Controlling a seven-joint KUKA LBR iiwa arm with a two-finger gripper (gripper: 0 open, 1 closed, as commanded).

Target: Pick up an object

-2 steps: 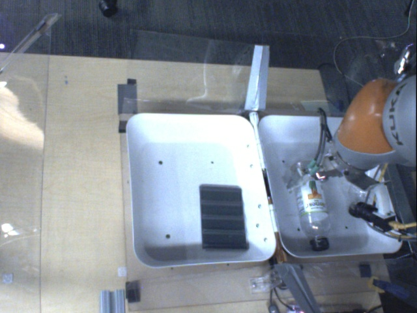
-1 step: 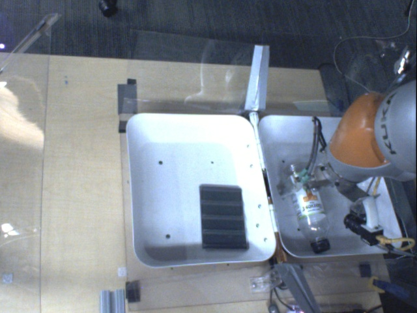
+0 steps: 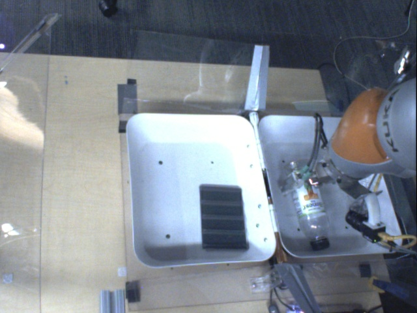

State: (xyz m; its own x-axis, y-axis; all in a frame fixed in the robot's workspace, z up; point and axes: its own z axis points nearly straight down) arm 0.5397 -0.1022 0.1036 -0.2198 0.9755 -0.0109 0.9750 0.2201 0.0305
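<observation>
Arm (image 3: 374, 132) covers right bin's (image 3: 280, 237) far corner; jaws (image 3: 306, 175) blurry over clear plastic bottle (image 3: 311, 210), can't tell grip. Ribbed black block (image 3: 223, 217) in left bin (image 3: 146, 194).

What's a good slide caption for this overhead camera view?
KUKA arm reaching over right bin above a clear plastic bottle; ridged black block lies in left bin.

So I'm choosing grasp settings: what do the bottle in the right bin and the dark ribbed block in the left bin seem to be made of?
The bottle looks like clear, glossy thin plastic: the bin's white shows through it, and it has a paper-like label and a dark cap. The ribbed block looks matte black, probably rubber or plastic; its ridges show no shine, so which one stays open.
</observation>
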